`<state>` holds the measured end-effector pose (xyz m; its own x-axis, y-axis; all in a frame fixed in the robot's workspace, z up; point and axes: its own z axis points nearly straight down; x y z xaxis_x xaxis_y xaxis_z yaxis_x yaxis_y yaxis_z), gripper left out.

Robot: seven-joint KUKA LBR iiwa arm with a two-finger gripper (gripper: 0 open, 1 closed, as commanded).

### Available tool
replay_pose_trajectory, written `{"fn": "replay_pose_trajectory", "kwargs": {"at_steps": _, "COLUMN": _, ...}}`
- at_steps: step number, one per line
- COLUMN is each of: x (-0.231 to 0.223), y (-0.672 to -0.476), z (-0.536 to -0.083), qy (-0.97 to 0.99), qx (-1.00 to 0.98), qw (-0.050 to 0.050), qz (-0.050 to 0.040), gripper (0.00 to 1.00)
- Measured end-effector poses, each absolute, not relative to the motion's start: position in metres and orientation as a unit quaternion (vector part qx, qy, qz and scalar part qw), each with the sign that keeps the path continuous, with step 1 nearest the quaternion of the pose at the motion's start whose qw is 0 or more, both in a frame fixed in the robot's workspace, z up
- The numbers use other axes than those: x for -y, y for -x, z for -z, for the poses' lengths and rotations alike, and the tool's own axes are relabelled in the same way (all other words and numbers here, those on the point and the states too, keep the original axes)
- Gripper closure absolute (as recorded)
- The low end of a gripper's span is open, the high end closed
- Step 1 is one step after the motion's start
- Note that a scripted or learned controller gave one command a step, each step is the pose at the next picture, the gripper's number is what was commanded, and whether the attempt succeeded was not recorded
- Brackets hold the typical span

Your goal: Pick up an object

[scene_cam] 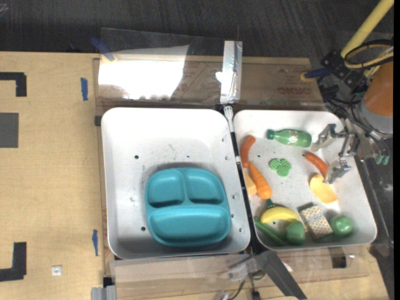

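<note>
Camera view: while the arm reaches in from the right, we find its gripper (336, 149) low over the right bin (361, 200), near that bin's far right side; the jaws look parted, with nothing between them, so we judge no grasp has been made.
Right bin contents: a green bottle (289, 137) lies on its side near the far wall; a red pepper (316, 163) lies just beside the jaws, with a yellow piece (324, 190) just below it; we take one of these two as the likeliest target, since the jaws hang nearest them.
Middle of bin: a small green leafy piece (281, 165) lies apart from the rest; an orange carrot (258, 179) and a red-orange piece (247, 147) lie along the left wall, awkward for the jaws because the wall crowds them.
Near edge: a banana (279, 214), a patterned block (314, 220) and green pieces (341, 225) crowd together, touching; we judge a clean pick harder there.
Left bin (119, 167): it holds a teal divided tray (185, 206), well apart from the gripper.
Tabletop (44, 167): it carries both bins side by side.
</note>
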<state>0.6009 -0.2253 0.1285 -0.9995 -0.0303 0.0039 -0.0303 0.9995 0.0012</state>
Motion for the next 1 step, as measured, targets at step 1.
{"fn": "replay_pose_trajectory", "kwargs": {"at_steps": 1, "x": 0.2198, "y": -0.6239, "z": -0.0982, "qy": -0.029, "qx": 1.0, "qw": -0.004, "qz": -0.0012, "gripper": 0.0}}
